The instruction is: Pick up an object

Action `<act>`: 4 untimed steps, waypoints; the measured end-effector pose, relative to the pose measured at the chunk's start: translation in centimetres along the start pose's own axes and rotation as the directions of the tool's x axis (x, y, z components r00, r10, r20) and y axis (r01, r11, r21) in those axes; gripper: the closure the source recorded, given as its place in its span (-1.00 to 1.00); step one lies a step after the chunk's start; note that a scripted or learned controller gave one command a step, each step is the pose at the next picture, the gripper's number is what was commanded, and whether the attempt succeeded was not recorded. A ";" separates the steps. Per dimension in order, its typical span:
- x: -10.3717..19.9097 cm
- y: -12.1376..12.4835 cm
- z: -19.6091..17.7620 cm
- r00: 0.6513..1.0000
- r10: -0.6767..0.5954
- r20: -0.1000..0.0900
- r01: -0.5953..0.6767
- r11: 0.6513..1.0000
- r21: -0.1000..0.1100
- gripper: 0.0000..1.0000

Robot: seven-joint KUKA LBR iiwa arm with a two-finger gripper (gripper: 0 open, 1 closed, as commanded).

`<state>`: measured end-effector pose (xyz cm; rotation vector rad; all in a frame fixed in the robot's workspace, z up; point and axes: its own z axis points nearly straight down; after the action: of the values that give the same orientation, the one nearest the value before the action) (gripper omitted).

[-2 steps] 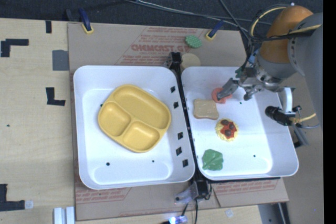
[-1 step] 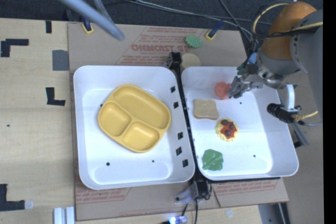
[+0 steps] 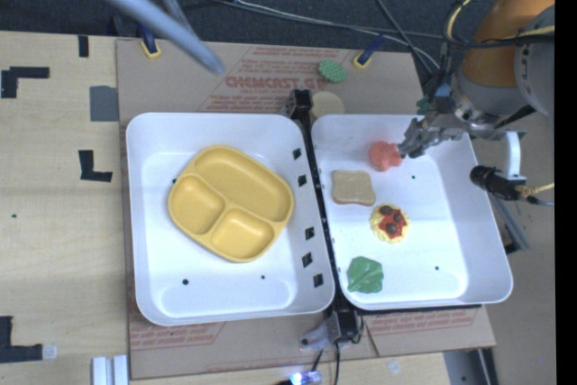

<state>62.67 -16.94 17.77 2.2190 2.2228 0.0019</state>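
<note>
The likeliest thing to be picked is the small pink-red lump lying in the far part of the right bin, just to the left of the gripper. It looks like a toy piece of food, so probably light and somewhat soft, with a rounded shape that could roll or squirt out under a pinch; squeezing across its middle from above seems the safest hold. The gripper hangs low over the bin beside the lump, perhaps touching its right edge, but nothing can be seen between its fingers, and whether they stand wide or narrow cannot be told from this angle. Nearer in the same bin lie a tan slice of toast, a small yellow round with red and dark bits on top, and, nearest of all, a green leafy piece; all are apart from one another. The left bin holds a yellow divided plate with three compartments, lying flat. Beyond the bins, on the cardboard, sits a small green piece.
</note>
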 end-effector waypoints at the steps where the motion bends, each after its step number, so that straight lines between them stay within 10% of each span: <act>1: 0.4 0.1 -4.3 1.000 0.000 0.000 0.000 1.000 -0.002 1.00; 2: 0.6 0.4 -10.5 1.000 -0.001 0.001 0.001 1.000 -0.002 1.00; 4: 10.5 -3.5 -8.5 1.000 -0.002 0.000 0.002 1.000 0.005 1.00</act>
<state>59.14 -6.49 26.23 2.2191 2.2269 -0.0038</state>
